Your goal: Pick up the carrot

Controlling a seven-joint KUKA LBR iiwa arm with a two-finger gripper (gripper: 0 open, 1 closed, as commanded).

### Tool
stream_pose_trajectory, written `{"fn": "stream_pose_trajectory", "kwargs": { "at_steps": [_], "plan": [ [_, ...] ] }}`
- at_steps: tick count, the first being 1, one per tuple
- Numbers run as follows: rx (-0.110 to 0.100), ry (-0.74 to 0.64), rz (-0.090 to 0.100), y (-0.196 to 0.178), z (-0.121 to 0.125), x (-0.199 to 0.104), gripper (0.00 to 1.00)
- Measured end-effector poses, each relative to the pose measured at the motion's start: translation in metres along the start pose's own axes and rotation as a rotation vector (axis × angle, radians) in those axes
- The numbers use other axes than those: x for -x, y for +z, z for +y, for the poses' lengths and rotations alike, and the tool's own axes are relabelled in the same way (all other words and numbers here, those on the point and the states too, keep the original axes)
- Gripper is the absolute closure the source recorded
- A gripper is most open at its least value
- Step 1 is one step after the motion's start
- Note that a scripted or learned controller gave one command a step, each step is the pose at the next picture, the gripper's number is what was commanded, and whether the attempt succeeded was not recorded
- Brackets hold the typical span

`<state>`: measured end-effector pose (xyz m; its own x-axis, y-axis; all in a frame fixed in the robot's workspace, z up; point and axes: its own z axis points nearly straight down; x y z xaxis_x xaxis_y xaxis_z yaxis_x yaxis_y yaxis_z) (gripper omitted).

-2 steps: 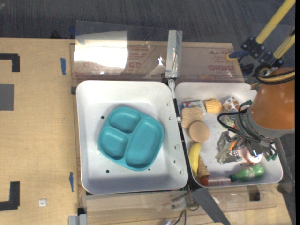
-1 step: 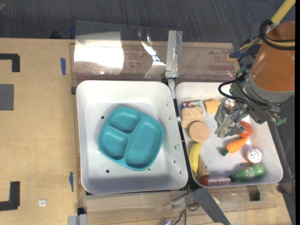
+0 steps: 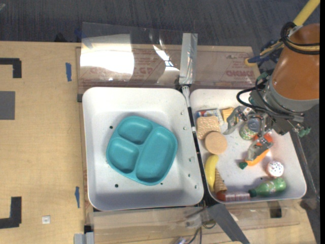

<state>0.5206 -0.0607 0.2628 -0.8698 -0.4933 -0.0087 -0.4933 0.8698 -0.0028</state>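
Because the carrot (image 3: 255, 157) lies just beside a shaker (image 3: 275, 169) and under the tool (image 3: 261, 136), whose grip state cannot be told, a slanted grasp could slip.

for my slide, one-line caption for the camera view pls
KUKA arm's gripper poised over the carrot in the right bin; teal divided plate in the left bin.

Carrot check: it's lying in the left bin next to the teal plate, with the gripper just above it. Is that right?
Not quite. The camera view shows the carrot in the right bin, among the other food items; the teal plate sits alone in the left bin. The gripper is indeed just above the carrot.
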Motion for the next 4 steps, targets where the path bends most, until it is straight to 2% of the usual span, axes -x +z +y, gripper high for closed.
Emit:
{"fn": "stream_pose_trajectory", "kwargs": {
  "at_steps": [1,2,3,4],
  "plan": [
    [0.004,0.130,0.009,0.065,-0.030,-0.052,0.00],
    [0.004,0.191,0.008,0.145,-0.050,-0.067,0.00],
    [-0.004,0.237,-0.001,0.172,-0.066,-0.052,0.00],
    [-0.010,0.235,-0.014,0.159,-0.067,-0.047,1.00]
  ]
}}
